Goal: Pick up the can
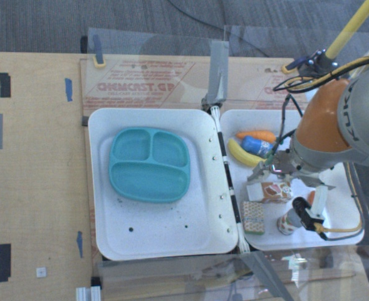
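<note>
A blue can (257,145) lies on its side in the right bin (353,227), tucked between an orange carrot (257,135) and a yellow banana (244,155). My gripper (269,171) hangs low over the bin's middle, just below and right of the can, beside the banana's right end. Nothing is visibly held in it. The grey arm with its orange band (325,127) comes in from the right and hides the bin's upper right part.
Under the gripper lies a small brown-and-white carton (273,192). A speckled sponge-like block (254,217) and a small round red-and-white object (286,224) sit near the front wall. The left bin (103,231) holds a teal divided plate (150,165).
</note>
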